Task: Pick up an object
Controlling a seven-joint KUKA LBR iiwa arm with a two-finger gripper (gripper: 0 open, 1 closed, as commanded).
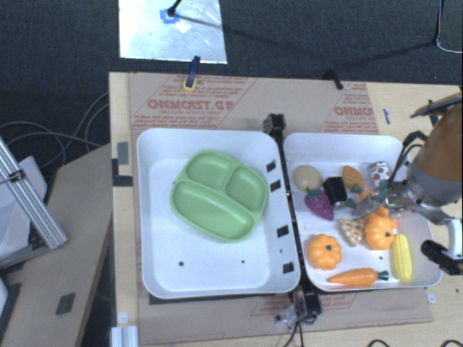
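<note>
Pick not yet made: tool (367, 207) low in the right bin (412, 284), among toy food just above the upper small pumpkin (380, 232), nothing seen clamped; whether it is apart or together I cannot tell.
</note>
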